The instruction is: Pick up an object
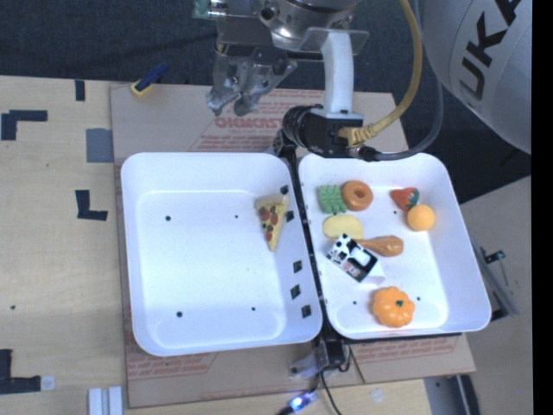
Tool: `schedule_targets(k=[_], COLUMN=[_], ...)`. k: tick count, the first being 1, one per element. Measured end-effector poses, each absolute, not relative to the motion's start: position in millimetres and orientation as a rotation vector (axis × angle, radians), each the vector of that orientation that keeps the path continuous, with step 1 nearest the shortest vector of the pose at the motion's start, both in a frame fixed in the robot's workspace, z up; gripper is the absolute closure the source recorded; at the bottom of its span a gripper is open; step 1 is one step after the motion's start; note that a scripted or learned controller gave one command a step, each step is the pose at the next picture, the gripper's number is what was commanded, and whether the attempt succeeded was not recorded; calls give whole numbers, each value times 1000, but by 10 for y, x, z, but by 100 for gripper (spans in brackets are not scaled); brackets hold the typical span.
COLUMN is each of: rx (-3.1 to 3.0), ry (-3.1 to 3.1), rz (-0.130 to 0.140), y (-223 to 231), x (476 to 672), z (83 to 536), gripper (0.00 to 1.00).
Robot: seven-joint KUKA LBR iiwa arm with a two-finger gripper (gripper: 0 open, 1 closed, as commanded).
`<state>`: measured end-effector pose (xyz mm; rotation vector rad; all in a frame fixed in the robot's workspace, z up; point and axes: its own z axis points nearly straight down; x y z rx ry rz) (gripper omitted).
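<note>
1. The pizza slice (273, 218) lies flat in the left bin (173, 318), alone, close against the wall it shares with the right bin (449, 309): the nearest candidate, I'd judge.
2. The right bin is busier: donut (357, 195), green block (331, 199), strawberry (405, 197), orange ball (421, 218), lemon-yellow piece (343, 226), drumstick (384, 245), black-and-white cow (350, 256), pumpkin (392, 307) alone near the front.
3. The end effector (235, 102) hangs above the bench (52, 258) beyond the left bin's back rim, carrying nothing, fingers a narrow gap apart.
4. To do this well: come down squarely over the slice, widen first, and mind that divider wall, since a flat piece slips easily.
</note>
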<state>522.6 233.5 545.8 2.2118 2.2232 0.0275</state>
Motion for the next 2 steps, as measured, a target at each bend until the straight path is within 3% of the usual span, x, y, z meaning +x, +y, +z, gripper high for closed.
schedule_targets(k=[1, 2], rx=[2216, 2213], ry=[2227, 2230], rz=[-5, -8], y=[2343, 2353], x=[5237, 5237], z=[5443, 5538], gripper=[100, 100])
